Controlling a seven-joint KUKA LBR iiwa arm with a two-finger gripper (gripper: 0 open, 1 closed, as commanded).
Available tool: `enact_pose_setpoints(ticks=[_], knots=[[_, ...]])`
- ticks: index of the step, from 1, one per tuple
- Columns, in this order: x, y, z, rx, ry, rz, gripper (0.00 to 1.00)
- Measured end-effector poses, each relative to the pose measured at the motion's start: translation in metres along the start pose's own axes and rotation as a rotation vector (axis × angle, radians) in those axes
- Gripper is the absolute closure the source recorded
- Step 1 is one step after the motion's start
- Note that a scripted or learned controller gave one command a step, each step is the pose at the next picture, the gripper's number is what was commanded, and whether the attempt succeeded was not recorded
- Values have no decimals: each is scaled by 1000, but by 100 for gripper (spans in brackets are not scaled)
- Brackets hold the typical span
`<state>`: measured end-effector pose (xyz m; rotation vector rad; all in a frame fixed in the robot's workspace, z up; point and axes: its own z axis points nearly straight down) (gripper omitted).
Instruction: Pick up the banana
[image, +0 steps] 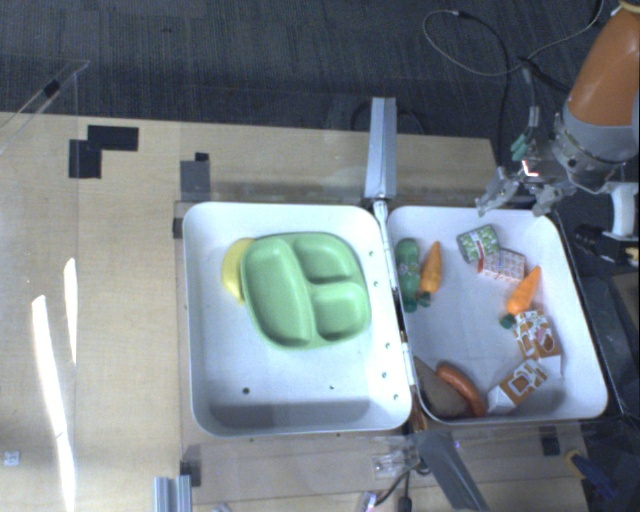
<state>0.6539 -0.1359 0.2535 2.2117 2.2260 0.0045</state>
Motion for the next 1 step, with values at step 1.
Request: enact_pose_setpoints(ticks=[1], knots=[[43,-30,124,2,1,74,0]])
